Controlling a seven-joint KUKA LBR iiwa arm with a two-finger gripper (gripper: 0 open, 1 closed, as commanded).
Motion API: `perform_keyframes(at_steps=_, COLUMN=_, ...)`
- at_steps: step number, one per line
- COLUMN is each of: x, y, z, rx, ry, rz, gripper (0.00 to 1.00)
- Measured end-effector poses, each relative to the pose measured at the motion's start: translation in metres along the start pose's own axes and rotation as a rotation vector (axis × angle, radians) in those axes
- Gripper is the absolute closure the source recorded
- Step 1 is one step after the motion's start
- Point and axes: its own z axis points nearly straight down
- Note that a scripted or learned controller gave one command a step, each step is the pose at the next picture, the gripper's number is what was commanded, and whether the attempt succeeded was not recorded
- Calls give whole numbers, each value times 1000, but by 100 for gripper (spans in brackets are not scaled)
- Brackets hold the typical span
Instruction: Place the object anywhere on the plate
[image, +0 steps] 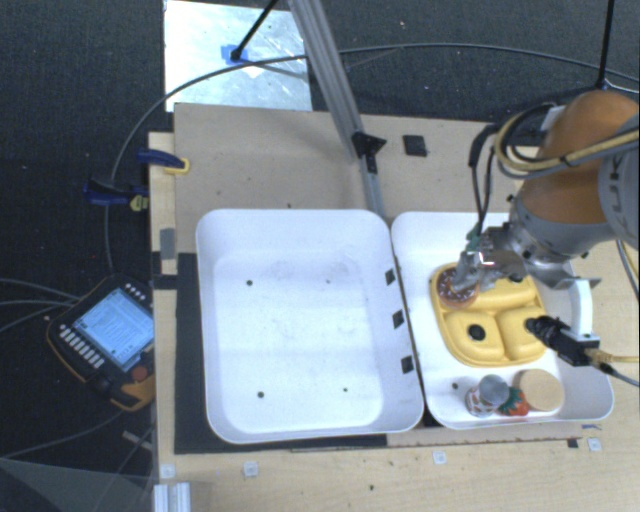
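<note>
Donut on yellow plate, tool directly above, arm bent over from right, finger state unclear.

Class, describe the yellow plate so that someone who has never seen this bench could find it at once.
Start at the right bin of the two white ones. The plate lies in its middle, under the gripper, with a round brown object on its upper left part. It is the one yellow, compartmented thing there; the small items below it are round and not yellow.
</note>
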Motion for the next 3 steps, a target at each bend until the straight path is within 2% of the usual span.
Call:
perform_keyframes(at_steps=2, x=101, y=45, z=-16, rx=-1, ry=1, rz=0, gripper=100)
perform_keyframes(at_steps=3, x=146, y=66, z=3, rx=1, ry=-1, rz=2, gripper=100)
